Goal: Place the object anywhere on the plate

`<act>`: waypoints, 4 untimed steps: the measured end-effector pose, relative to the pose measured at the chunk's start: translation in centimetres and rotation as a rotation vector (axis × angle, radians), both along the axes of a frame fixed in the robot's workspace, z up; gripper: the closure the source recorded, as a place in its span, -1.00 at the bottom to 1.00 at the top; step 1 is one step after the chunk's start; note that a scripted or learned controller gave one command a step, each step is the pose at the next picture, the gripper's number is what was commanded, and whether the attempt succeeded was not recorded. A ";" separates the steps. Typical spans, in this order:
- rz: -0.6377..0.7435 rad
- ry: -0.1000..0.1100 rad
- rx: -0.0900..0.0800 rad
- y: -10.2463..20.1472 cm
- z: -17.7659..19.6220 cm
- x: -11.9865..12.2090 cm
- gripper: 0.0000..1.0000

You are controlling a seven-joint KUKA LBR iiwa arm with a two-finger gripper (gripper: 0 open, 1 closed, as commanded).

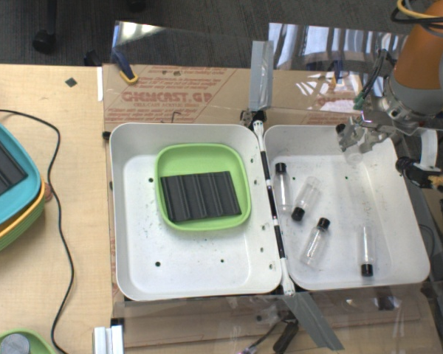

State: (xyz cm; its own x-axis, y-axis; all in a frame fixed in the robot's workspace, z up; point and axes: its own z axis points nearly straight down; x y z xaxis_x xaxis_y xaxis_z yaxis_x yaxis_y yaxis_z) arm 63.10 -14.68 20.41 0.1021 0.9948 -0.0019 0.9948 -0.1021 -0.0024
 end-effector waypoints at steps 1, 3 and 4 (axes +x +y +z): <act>0.000 -0.001 0.000 0.0 0.0 0.0 -1.00; -0.697 0.001 -0.002 -3.9 7.5 -1.3 -1.00; -0.904 0.000 -0.002 -3.8 12.1 -1.7 -1.00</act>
